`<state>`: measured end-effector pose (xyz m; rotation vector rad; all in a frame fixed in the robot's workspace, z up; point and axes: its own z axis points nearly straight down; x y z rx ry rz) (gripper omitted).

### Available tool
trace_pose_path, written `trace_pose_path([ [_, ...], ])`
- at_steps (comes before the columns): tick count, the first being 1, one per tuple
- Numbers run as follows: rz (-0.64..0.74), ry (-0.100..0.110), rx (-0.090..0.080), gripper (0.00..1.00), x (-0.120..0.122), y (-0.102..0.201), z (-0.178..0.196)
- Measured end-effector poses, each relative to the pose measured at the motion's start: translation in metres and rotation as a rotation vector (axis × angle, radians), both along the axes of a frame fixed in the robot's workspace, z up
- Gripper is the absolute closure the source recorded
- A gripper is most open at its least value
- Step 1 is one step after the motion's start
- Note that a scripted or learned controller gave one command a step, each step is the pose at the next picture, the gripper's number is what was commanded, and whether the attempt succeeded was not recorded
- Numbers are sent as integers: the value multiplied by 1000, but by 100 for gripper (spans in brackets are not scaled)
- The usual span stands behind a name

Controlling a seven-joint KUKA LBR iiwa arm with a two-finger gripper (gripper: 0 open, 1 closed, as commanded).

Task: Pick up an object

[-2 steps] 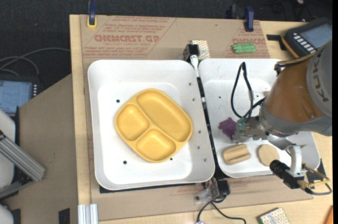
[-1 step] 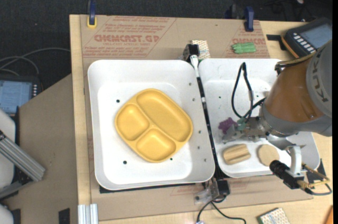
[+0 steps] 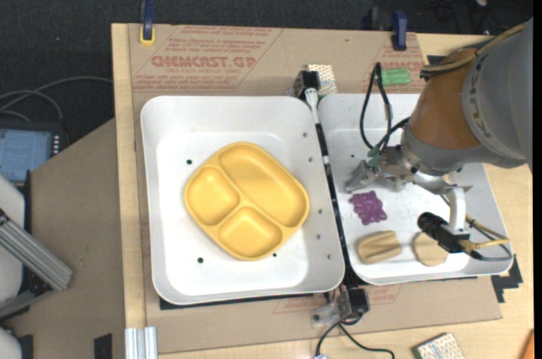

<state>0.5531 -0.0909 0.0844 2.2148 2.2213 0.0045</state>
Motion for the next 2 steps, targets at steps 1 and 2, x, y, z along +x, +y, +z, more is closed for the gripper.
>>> trace_pose_path([
  [1,-7,12,3,0,-78,-5,0],
  [2,0,1,0,0,-18,-2,0],
])
